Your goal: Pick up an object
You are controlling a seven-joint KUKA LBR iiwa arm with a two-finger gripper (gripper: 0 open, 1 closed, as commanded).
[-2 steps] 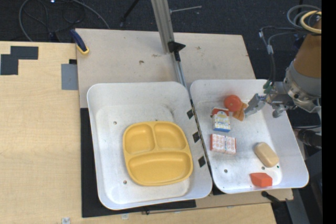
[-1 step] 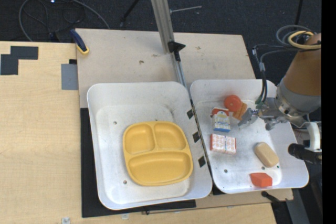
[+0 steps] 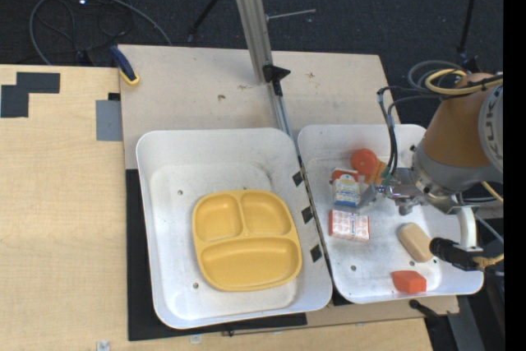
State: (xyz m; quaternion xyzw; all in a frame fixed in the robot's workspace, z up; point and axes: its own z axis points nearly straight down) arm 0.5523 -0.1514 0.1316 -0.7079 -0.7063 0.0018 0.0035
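Nearest the lens, a small red-orange wedge lies at the right-hand white bin's front edge, a tan cylindrical block behind it. Farther back, the gripper sits beside a small blue-and-white carton, which lies just left of it, upright lengthwise; jaw state unclear.

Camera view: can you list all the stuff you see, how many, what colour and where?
bins: two, white, side by side on the bench
plate: one, yellow, three sections, in the left bin
ball: one, red-orange, top of the right bin
carton: one, blue and white, right bin, below the ball
box: one, red and white, below the carton
block: one, tan, right bin, lower right
wedge: one, red, right bin's front edge
post: one, silver, behind the bins
arm: one, grey and orange, over the right bin
pincer: one, beside the carton
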